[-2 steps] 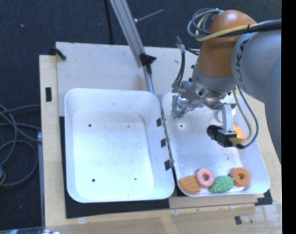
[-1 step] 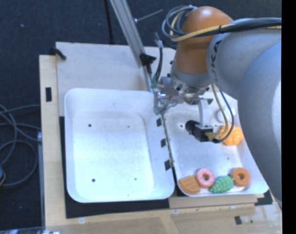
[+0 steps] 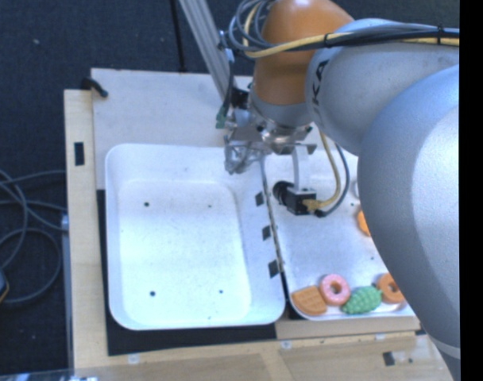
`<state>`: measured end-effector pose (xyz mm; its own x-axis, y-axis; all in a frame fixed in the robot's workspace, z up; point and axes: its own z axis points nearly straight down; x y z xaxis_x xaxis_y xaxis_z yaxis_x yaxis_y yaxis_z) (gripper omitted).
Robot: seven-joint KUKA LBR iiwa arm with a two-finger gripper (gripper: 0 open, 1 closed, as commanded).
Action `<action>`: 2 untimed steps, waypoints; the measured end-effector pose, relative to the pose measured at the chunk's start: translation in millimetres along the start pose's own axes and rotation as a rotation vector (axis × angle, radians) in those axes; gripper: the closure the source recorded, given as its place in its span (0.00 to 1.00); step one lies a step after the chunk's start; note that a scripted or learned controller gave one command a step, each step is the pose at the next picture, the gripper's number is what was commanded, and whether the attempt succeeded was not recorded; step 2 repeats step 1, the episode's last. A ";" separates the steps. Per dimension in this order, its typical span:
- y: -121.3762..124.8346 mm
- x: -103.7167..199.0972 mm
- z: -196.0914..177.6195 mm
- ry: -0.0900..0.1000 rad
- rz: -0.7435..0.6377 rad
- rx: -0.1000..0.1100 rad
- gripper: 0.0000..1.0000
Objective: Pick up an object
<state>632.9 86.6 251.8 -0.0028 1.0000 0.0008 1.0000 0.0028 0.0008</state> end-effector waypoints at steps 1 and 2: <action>0.0 -2.3 0.1 -0.001 0.003 0.000 0.00; 0.0 -2.3 0.1 -0.001 0.003 0.000 0.00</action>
